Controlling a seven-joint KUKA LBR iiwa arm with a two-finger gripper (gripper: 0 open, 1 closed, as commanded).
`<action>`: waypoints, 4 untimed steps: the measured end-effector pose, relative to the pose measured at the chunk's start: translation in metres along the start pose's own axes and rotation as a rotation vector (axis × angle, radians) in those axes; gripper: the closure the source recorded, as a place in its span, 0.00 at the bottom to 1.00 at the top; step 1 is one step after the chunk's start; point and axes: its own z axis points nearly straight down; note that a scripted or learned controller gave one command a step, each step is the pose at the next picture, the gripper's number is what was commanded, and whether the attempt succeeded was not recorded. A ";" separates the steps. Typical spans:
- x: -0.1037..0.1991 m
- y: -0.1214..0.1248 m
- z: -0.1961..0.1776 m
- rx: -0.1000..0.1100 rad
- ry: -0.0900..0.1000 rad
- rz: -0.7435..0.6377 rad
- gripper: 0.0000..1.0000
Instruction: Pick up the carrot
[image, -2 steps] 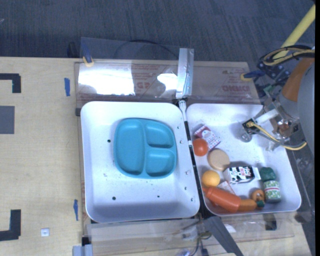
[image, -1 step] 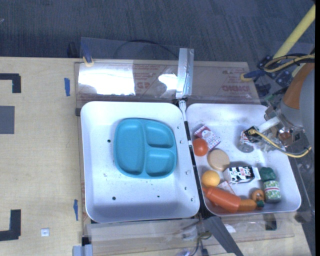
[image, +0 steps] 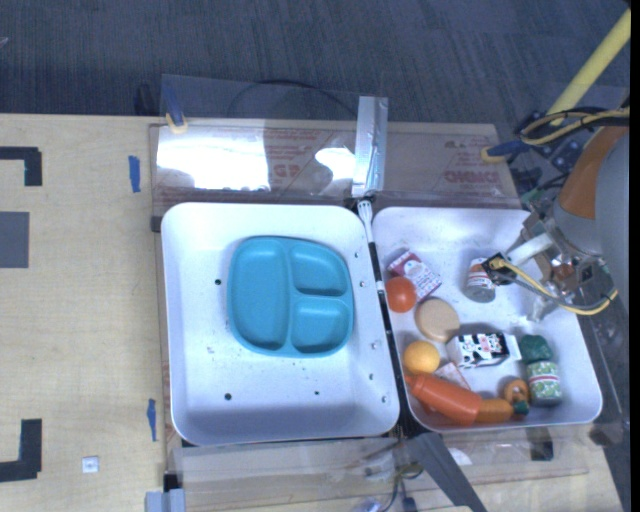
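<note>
While the left bin (image: 190, 300) just has a blue divided plate (image: 290, 297) in it, the carrot (image: 450, 398) is over in the right bin (image: 440, 235), lying along the front wall just below a yellow-orange ball (image: 421, 357) and a cow-print carton (image: 483, 348). My gripper (image: 560, 278) hangs further right, near a silver can (image: 482, 282) and well apart from the carrot. Honestly can't tell if it's open or closed.
</note>
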 end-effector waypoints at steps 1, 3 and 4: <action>0.021 0.005 0.010 0.005 -0.015 0.047 0.00; 0.045 0.024 0.010 0.026 -0.032 0.148 0.00; 0.043 0.027 -0.005 0.011 -0.020 0.153 0.00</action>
